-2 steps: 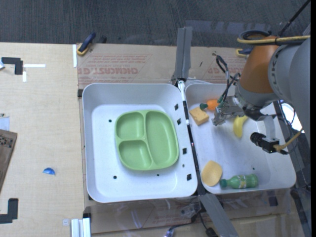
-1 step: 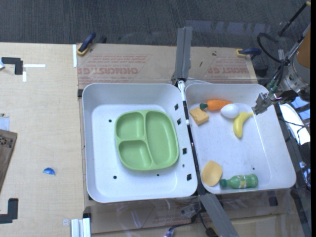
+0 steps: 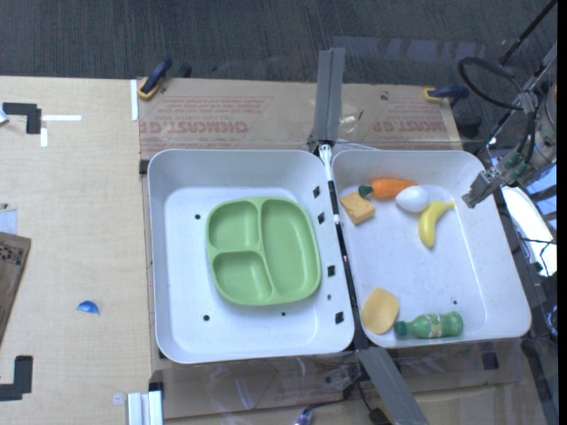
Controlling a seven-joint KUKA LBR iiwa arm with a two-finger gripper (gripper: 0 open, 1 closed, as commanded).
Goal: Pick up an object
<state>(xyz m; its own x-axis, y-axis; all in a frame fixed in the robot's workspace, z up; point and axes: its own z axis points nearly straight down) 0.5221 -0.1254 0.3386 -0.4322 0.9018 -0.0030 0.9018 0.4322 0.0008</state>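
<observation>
Hovering at the right bin's (image 3: 496, 264) far right rim, the gripper (image 3: 483, 189) is seen tilted, and whether it is open or closed cannot be told. Nothing is seen held by it. Just to its left, inside that bin, a banana (image 3: 431, 221) lies touching a white egg (image 3: 411, 199), with a carrot (image 3: 391, 188) and a cheese wedge (image 3: 357, 208) further left. A green bottle (image 3: 431, 326) and a yellow chip (image 3: 380, 311) lie near the front wall, well apart from the gripper. A green divided plate (image 3: 264, 251) sits in the left bin (image 3: 177, 264)
</observation>
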